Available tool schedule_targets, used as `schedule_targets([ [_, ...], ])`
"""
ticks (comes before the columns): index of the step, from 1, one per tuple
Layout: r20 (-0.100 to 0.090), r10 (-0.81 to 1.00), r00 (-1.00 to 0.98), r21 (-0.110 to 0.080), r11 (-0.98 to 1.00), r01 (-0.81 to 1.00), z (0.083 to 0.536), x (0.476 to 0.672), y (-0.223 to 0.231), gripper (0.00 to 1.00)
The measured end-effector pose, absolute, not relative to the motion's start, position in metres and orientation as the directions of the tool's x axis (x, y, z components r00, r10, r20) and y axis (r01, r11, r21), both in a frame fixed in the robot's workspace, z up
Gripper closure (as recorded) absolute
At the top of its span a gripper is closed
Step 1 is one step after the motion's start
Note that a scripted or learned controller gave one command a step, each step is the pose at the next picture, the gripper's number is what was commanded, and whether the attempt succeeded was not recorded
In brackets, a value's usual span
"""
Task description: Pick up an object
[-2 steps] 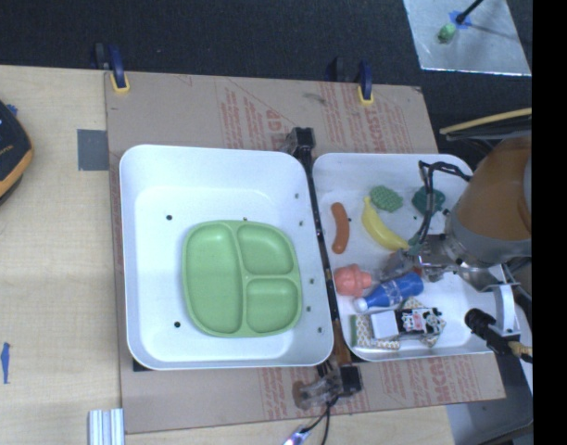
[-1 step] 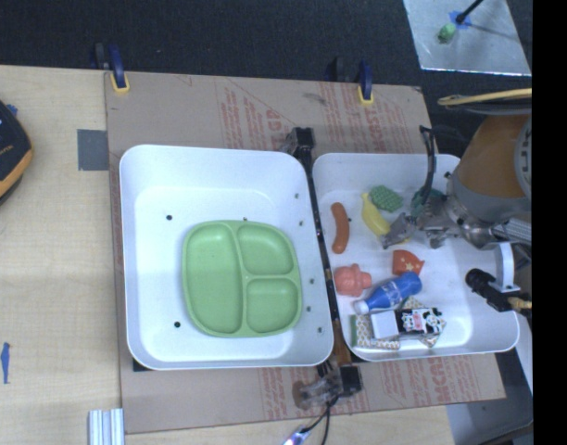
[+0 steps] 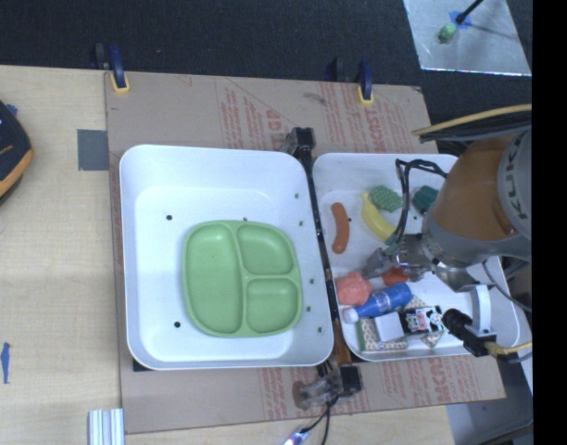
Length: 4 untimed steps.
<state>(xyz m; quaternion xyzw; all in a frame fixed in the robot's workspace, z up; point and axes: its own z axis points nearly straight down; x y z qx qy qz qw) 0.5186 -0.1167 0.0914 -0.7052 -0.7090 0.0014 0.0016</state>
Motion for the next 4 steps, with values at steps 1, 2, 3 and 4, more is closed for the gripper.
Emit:
schedule_targets([
  [1,0.0,1.0,-0.005,-0.003,0.005,1.0,0.092,0.535,-0.098,0.0],
  [2,-0.002,1.0,-0.003,-0.001,0.003,1.0,0.141,0.589,-0.208,0.0],
  [3,0.0,1.0,-0.005,-0.003,0.005,1.0,0.092,0.646,-0.212,0.0],
  [4,-0.003,1.0,-0.01,-0.004,0.01,1.0,0.103,0.647,-0.212,1.0],
])
